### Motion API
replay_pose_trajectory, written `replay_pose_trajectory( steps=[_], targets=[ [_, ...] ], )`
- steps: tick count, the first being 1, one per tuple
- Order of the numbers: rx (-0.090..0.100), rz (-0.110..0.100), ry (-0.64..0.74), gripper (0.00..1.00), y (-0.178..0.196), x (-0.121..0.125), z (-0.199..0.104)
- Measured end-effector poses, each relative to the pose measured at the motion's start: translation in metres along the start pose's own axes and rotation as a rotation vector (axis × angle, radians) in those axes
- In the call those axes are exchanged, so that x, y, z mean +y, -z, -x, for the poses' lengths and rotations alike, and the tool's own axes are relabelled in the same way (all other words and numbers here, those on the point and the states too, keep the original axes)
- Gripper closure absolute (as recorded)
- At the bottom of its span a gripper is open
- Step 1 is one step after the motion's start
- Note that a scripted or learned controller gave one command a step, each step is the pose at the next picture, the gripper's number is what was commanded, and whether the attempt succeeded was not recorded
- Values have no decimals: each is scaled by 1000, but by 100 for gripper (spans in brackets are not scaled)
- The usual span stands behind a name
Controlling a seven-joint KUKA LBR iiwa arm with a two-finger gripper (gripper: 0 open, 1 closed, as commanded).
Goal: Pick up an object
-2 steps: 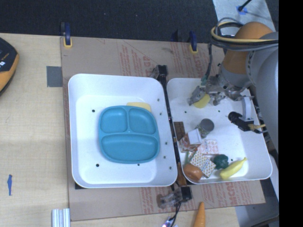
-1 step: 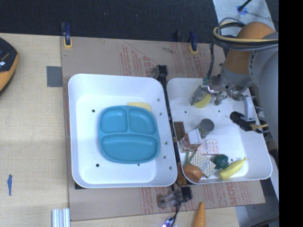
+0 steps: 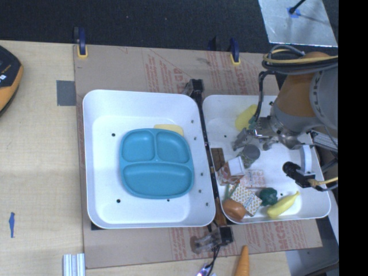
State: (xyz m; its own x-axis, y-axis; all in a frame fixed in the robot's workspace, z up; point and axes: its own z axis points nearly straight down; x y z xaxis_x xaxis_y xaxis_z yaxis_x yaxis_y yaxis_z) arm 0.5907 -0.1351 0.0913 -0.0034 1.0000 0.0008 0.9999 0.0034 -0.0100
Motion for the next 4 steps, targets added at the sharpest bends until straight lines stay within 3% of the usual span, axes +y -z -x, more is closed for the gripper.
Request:
replay_pose_trajectory(
  steps=[1, 2, 3, 4],
  targets=[
    [-1, 14, 4, 0, 2, 68, -25],
    [-1, 1, -2, 0, 0, 7, -5],
    [0, 1, -1, 0, -1, -34, -22],
    [-1, 14, 4, 0, 38, 28, -44]
  ],
)
